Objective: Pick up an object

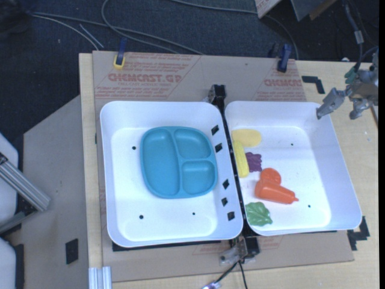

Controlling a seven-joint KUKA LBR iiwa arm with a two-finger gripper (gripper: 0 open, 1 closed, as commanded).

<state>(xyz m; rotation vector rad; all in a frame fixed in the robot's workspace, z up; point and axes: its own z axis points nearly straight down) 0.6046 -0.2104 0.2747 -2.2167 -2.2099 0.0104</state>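
Several toy foods lie along the left side of the right bin point(325, 179): a yellow lemon-like piece point(248, 137), a yellow corn cob point(240, 159), purple grapes point(254, 161), an orange carrot-like piece point(274, 188) and a green leafy piece point(257, 213). My gripper point(343, 108) hangs over the bin's far right corner, well away from the toys. Its two fingers are spread open with nothing between them.
The left bin point(120, 215) holds a blue divided plate point(178, 161). A black divider point(224, 155) runs between the two bins. Clamps point(284, 58) hold the board at the back, and cables lie on the floor behind.
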